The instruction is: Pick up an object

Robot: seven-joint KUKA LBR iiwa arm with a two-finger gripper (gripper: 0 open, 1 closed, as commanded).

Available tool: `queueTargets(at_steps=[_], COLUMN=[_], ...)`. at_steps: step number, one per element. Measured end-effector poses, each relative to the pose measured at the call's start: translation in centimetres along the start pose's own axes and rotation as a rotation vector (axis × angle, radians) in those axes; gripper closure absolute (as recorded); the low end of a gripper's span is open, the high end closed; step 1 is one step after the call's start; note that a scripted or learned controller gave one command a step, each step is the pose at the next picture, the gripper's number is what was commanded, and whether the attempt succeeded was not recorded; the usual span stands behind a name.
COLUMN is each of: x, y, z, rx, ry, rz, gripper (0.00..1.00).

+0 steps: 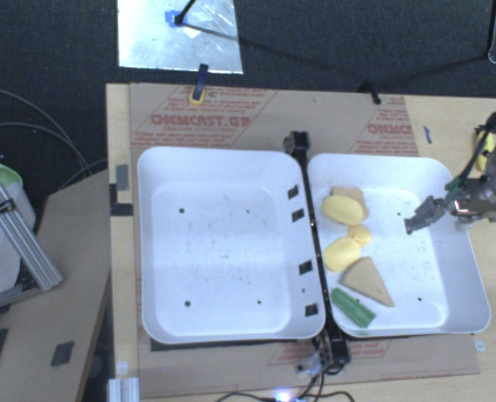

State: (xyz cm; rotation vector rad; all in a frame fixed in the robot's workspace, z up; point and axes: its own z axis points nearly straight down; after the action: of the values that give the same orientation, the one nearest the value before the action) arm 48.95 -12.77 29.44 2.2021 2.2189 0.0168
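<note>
The right bin [449, 249] holds several objects along its left side. A tan piece [349, 196] at the top has a yellow lump [343, 211] against it. Below lie a small yellow piece [360, 235] and a larger yellow lump [341, 254]. A tan wedge [368, 281] and a green stick [351, 306] lie nearest the front. My gripper [419, 217] reaches in from the right and hangs over the bin's upper right part, apart from the objects by a bare stretch of floor. Nothing shows between its fingers.
The left bin [223, 249] sits beside the right one, with a black divider [309, 233] between them. Both rest on a cardboard sheet [231, 115]. A metal frame [13, 241] stands at the far left. A silver sheet [181, 23] lies beyond the bench.
</note>
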Motion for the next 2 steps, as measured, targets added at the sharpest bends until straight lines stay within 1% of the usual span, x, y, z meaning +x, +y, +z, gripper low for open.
queueTargets(at_steps=[1,2], x=[1.9,-0.1], y=[-0.5,4.2], z=[21.3,19.1], rx=[0.013,0.011], ry=[0.006,0.001], rz=[0.006,0.003], gripper=[0.0,0.0])
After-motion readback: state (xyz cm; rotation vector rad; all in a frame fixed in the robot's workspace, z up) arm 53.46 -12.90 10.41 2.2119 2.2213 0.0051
